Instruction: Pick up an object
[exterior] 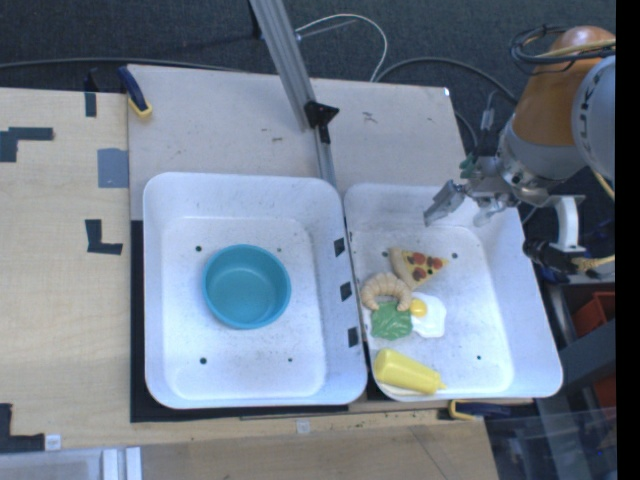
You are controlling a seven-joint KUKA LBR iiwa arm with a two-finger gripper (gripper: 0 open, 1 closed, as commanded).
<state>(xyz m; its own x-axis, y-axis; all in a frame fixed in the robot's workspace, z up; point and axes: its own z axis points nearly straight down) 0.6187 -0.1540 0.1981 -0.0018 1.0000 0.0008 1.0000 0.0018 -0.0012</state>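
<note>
**Arm hangs over toy-food bin, fingers spread and empty**

A wooden bench (60,268) carries two shallow white bins side by side. The left bin (170,208) holds a single blue bowl (247,286), standing upright near its middle. The right bin (520,338) holds a cluster of toy food toward its left half. The grey arm (560,108), with its orange band, reaches in from the right, and its gripper (468,204) hangs over the far right part of that bin, its two fingers spread apart with nothing between them. The toys lie nearer and to the left of it, well apart from the fingertips. A yellow piece (405,372) rests on the bin's near rim. Farther in, a fried egg (430,315) touches a green leafy piece (391,322), which sits just beside a tan croissant (385,288). A pizza slice (420,265) lies on the far side of the cluster, closest to the gripper. A metal pole (285,53) slants across the far bench.
</note>
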